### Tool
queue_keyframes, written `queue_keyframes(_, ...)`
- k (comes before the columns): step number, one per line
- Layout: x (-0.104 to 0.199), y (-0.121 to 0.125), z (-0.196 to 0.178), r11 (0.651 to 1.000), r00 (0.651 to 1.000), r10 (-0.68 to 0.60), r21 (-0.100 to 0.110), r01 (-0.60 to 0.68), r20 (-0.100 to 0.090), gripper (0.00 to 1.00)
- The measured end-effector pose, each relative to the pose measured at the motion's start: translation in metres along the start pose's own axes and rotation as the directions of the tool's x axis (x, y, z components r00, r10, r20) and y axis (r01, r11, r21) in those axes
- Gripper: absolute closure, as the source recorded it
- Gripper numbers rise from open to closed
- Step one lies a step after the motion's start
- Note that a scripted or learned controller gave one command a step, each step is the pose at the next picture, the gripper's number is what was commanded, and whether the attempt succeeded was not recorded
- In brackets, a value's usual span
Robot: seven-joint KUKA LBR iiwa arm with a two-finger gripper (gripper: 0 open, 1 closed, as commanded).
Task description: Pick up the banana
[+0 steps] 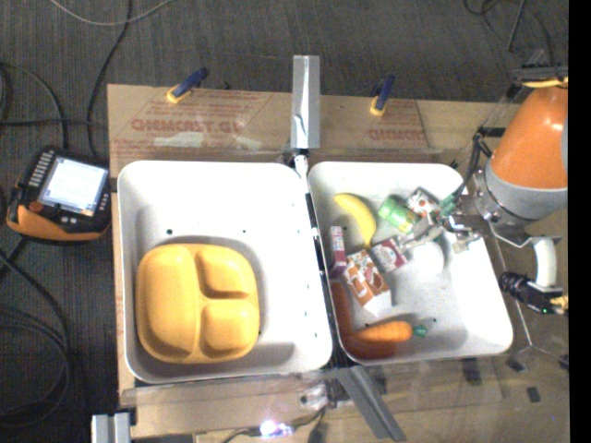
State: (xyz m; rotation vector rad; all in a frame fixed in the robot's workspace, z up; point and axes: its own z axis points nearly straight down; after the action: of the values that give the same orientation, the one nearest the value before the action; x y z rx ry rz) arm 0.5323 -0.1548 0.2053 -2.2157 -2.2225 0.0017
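We see the banana (357,216) in the right bin (480,317) (gripper (427,233) near it), yellow tray (197,301) left.

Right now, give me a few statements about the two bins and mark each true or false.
1. The banana lies in the right bin. True.
2. The yellow tray sits in the right bin. False: it sits in the left bin.
3. The carrot lies near the right bin's front edge. True.
4. The banana rests on the yellow tray. False: it lies on the right bin's floor, near its back left corner.
5. The hand is over the left bin. False: it is over the right bin.
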Motion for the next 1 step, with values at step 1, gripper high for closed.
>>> queue_keyframes(1,-0.0067,0.0573,0.0225,1.000,1.000,-0.022,-0.001,0.022,0.000,0.00)
